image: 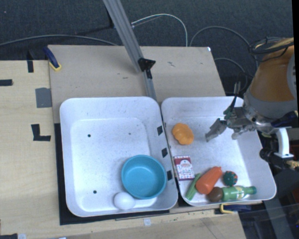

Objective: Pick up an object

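The right bin holds an orange fruit, a small red packet, a carrot, a green pod, a red and green berry and a green bottle lying along the front wall. My gripper hangs over the back right of this bin, to the right of the orange fruit and apart from it. It looks open, with nothing between its fingers.
The left bin holds a blue bowl and a white ball at its front. A grey pole slants down to the bins' shared back edge. Cables lie behind the bench.
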